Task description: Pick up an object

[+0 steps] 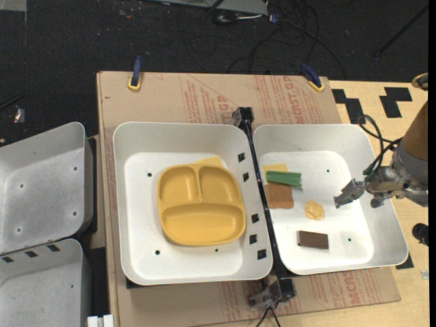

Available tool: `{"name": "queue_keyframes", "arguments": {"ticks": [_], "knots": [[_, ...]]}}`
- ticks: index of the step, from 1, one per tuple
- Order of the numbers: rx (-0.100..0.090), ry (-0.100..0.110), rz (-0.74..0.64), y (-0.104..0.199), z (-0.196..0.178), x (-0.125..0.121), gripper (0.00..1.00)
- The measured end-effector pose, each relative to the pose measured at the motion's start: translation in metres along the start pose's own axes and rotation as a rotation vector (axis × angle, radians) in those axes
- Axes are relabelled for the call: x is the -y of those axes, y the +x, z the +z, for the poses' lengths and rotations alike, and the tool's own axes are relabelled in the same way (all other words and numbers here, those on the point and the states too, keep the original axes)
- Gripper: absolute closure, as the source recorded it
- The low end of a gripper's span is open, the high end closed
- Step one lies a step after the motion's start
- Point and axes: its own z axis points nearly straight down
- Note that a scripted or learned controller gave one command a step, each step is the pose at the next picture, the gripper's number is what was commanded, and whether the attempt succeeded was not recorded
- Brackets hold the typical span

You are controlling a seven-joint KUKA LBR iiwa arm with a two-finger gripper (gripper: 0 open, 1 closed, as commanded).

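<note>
1. Claw point(347, 195) hangs over the right bin point(354, 142), at that bin's right side, pointing left toward the small items; how far it is parted cannot be told from this angle, and nothing is seen between its tips.
2. Nearest candidate to grab: the small yellow piece point(314, 210), just left of the claw and apart from it, lying loose on the bin floor.
3. Further left, toward the divider side of the right bin: tan block point(279, 196) with the green block point(284, 178) above it, close or touching, and a yellow flat piece point(276, 169) under the green one. Clustered, so likely harder to single out.
4. Dark brown block point(313, 240) sits alone near the right bin's front edge, free on all sides, so probably an easy pick.
5. Left bin point(129, 155) holds a yellow divided tray point(201, 206), lying flat.
6. Both bins rest on a cardboard sheet point(204, 94) clamped to the worktop, presumably so it cannot slide.
7. Red print on the cardboard is mirrored and partial; not readable.
</note>
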Motion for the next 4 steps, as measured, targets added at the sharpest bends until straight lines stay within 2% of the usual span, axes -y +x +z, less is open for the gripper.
{"name": "queue_keyframes", "arguments": {"ticks": [1,3,4], "knots": [[0.003,-0.012,-0.003,0.0,-0.006,-0.003,0.0],[0.002,-0.014,-0.001,-0.005,0.092,-0.012,0.0],[0.005,-0.016,-0.002,-0.005,0.081,-0.013,1.0]]}}
